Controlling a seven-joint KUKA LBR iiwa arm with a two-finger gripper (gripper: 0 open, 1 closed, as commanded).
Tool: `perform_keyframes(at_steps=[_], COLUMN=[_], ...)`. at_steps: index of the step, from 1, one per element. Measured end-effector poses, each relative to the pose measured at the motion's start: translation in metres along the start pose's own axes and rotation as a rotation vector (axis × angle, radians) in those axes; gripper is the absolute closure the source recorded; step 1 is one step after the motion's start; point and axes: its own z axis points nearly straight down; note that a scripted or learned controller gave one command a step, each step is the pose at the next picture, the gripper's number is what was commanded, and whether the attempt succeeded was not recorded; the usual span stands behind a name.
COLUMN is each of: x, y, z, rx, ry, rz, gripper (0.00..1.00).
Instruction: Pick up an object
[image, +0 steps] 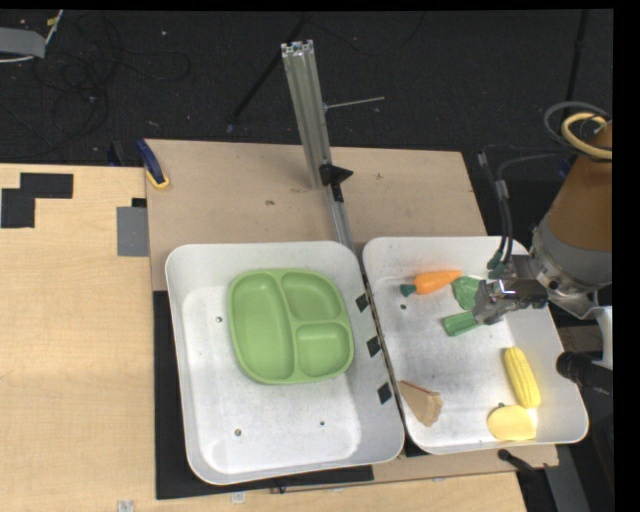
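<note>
Green toy (463, 308): in the right bin (440, 430), up at about 1 o'clock. It looks small, light and hard, maybe slippery. Best to pinch its thin middle.
Gripper (490, 305): right at the green toy; I cannot tell how it is set.
Carrot (437, 282): just beside, at 11 o'clock.
Corn (521, 375): lower, 5 o'clock.
Green plate (291, 326): in the left bin (200, 420).

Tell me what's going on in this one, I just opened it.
A robot arm reaches in from the right, and its gripper is down in the right bin, right at a green toy piece beside the toy carrot. Whether it has a hold on the piece isn't clear. A corn cob, a yellow lemon-like item and a tan wedge lie nearer the front. The left bin holds a green divided plate.
</note>
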Motion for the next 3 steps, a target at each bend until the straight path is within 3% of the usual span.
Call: perform_keyframes(at_steps=[2,3], x=[0.088,0.128], y=[0.040,0.047], z=[0.007,0.018], rx=[0.006,0.009], ry=[0.001,0.001], rz=[-0.003,-0.002], gripper=[1.00,1.00])
